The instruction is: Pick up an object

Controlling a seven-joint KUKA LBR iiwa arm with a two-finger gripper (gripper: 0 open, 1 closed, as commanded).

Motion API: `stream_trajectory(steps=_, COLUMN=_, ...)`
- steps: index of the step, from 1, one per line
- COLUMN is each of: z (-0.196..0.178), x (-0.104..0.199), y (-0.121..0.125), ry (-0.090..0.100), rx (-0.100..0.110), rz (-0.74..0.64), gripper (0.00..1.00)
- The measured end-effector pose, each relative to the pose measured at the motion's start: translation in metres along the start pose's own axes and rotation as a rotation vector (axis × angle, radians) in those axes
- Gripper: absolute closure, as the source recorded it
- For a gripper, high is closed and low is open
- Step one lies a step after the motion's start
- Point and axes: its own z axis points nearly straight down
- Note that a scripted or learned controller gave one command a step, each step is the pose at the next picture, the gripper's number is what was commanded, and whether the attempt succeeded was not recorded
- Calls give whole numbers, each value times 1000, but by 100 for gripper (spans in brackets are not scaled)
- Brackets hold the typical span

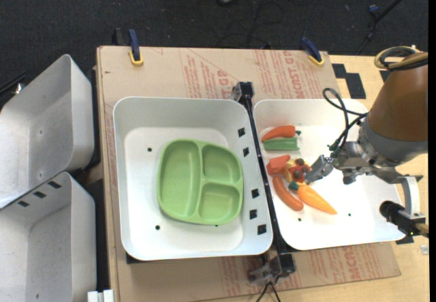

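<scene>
The right bin (354, 225) holds a cluster of toy foods along its left side. A red-orange carrot (279, 133) lies above a green block (281, 145). Below them are a red piece (277, 164), a small multicoloured piece (298, 172), a long red piece (287, 194) and an orange carrot (318, 200). My gripper (319, 170) reaches in from the right, low over the bin, its tip right beside the multicoloured piece and just above the orange carrot. Nothing visibly hangs from it.
The left bin (136, 157) holds a green divided plate (201, 181). A black divider (257, 157) runs between the bins. The arm's orange band and grey wrist (398, 123) hang over the right bin's right side. Grey trays (41, 157) stand at far left.
</scene>
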Motion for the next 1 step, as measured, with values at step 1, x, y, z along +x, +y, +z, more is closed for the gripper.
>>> stream_trajectory(steps=1, z=-6, x=0, y=3, ry=-2, rx=-12, rz=-3, gripper=0)
